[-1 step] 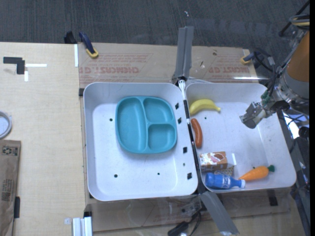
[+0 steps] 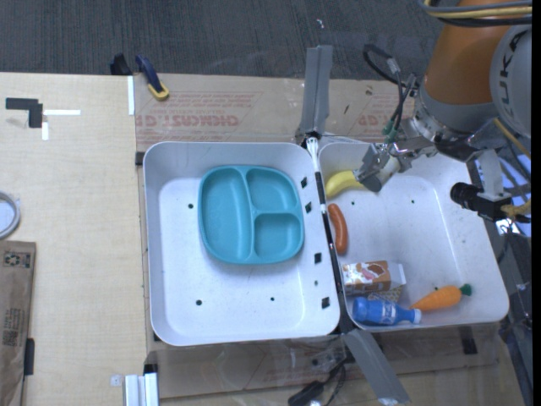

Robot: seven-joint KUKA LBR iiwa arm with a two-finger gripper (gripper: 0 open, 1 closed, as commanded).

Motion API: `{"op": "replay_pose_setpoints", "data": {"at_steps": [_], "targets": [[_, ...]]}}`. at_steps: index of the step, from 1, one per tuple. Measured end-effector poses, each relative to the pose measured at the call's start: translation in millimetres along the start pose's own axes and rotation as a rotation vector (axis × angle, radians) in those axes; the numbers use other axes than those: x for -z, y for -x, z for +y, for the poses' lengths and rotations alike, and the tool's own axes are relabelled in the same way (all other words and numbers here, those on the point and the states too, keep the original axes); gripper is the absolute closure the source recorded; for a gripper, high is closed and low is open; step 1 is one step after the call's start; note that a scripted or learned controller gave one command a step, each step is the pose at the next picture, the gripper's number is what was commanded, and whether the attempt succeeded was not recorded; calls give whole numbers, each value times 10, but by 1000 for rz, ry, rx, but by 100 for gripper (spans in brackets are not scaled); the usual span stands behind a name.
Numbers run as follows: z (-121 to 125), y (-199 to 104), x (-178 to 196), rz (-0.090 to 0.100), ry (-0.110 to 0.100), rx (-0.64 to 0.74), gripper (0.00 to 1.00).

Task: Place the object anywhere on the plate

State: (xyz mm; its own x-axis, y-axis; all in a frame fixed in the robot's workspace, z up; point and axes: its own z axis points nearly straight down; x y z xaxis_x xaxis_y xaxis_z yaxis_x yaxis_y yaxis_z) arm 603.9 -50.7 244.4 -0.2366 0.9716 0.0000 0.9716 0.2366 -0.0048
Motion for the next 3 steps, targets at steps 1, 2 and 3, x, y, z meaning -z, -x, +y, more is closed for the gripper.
{"op": "replay_pose_setpoints", "data": {"at_steps": [1,2,3], "targets": [[399,-716,-572,1,-3,95,100],[571,-1428,-704,-1,-2,-12,100],[572,-1426,-702,-1,-1,-12,0]]}}
